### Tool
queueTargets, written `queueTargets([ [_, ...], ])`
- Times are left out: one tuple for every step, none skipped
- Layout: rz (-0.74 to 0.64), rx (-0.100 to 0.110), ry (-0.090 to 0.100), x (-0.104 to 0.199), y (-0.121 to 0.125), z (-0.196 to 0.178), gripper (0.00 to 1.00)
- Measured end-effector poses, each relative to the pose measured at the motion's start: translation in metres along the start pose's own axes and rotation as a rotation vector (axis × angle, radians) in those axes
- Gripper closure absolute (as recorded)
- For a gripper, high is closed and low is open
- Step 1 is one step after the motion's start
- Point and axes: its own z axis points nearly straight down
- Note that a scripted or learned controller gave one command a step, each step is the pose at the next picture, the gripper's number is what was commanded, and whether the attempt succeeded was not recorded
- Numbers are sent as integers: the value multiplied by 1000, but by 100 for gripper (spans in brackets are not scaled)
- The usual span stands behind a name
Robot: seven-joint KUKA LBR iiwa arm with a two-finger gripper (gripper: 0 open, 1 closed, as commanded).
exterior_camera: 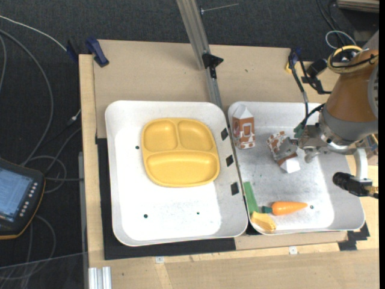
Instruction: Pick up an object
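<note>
The gripper [299, 144] sits low over the right bin [337, 221], right against a small patterned block [278, 146] with a white piece [292, 165] touching it just below. Whether the block is actually caught between the gripper's parts cannot be told from this slanted view, so no hold can be claimed. Taking the block as landmark: a brown-and-white carton [243, 131] stands just beyond it toward the bins' shared wall, and a toy carrot [289, 208] lies well below it, with a yellow piece [263, 222] and a green strip [249, 196] in the near corner. The left bin [120, 161] carries a yellow divided plate [179, 151]. The risk, as I judge it: closing on the block's edge could squirt it aside, or the white piece could wedge in and spoil the grip, leaving nothing lifted
</note>
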Motion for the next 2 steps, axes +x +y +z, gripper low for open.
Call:
queueTargets([
  [-2,-10,-1,1,3,-15,100],
  [-4,-16,-4,7,13,-70,100],
])
